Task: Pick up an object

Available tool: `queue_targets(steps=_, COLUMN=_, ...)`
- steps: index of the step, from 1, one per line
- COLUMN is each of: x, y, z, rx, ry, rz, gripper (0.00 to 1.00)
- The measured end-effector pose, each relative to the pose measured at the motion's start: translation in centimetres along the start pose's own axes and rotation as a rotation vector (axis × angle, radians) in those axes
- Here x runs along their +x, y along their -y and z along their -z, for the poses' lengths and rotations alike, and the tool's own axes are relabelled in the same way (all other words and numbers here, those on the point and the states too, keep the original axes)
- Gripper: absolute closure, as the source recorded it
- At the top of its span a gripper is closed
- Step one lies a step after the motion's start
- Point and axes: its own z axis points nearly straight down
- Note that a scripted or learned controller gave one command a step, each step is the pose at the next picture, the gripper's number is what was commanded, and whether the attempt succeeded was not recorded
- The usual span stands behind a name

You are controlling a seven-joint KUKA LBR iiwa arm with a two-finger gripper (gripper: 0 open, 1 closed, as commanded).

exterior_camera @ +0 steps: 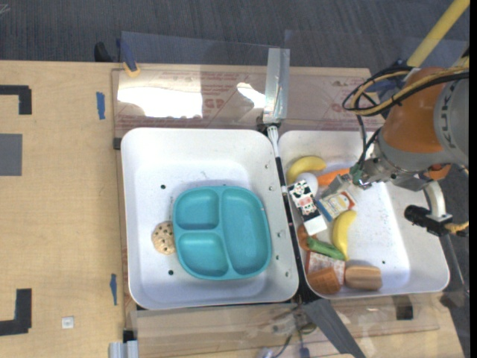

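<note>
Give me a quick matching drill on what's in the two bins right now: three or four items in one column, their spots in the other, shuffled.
Items:
1. teal divided tray
2. cookie
3. cow-print carton
4. bread roll

Places:
A. right bin, near front edge
B. left bin, beside the tray's left side
C. middle of left bin
D. right bin, along its left wall

Pairs: 1-C, 2-B, 3-D, 4-A

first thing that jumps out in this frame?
The big teal divided tray dominating the left bin, a cookie tucked at its left edge. Then the clutter of toy food along the right bin's left side, two bananas among it. The grey-and-orange arm hangs over that bin's upper right.
</note>
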Motion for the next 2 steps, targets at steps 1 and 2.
queue_targets(steps=1, x=3.7, y=9.9, z=-0.2, rx=0.009, ry=-0.005, rz=-0.013, gripper=0.0)
queue_targets(steps=2, x=1.3, y=4.4, z=-0.4, rx=0.014, ry=-0.005, rz=-0.159, gripper=0.0)
